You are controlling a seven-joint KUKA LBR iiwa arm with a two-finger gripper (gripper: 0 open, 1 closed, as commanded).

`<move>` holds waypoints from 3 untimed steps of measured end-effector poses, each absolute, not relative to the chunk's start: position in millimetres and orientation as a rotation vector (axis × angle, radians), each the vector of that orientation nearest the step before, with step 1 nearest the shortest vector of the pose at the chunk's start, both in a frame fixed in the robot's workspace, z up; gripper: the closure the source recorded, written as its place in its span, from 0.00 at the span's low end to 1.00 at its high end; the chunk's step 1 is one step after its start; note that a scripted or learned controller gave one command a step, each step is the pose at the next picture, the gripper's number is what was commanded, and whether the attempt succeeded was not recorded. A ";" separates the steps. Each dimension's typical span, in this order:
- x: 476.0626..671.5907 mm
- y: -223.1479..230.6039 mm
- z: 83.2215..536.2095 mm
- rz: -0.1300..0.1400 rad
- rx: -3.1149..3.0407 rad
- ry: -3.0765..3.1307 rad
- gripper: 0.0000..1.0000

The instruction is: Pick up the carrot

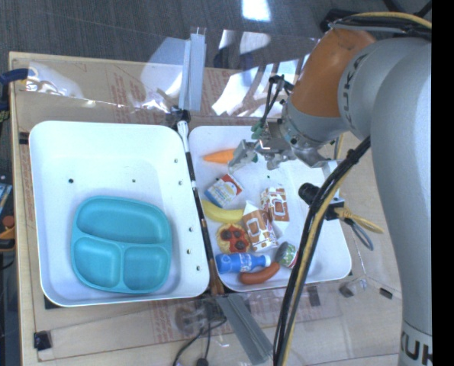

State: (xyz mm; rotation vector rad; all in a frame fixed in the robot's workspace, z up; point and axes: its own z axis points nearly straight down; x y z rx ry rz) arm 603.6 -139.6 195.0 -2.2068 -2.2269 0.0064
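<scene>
The left bin [51, 158] holds a teal divided tray [122, 244]. The right bin [335, 259] is crowded: the carrot [220, 156] lies near its far-left corner, with a small carton [223, 191], a banana [221, 213], snack packets [266, 218], a blue bottle [242, 263] and a sausage [259, 274] closer in. The gripper [259, 151] hangs just beside the carrot, its fingers spread, nothing between them.

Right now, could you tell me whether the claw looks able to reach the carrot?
Probably yes: the claw hangs just right of the carrot, which lies apart from the other items with nothing over it.
</scene>
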 end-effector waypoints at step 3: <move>651.6 -151.8 90.2 0.015 -1.620 -2.655 0.00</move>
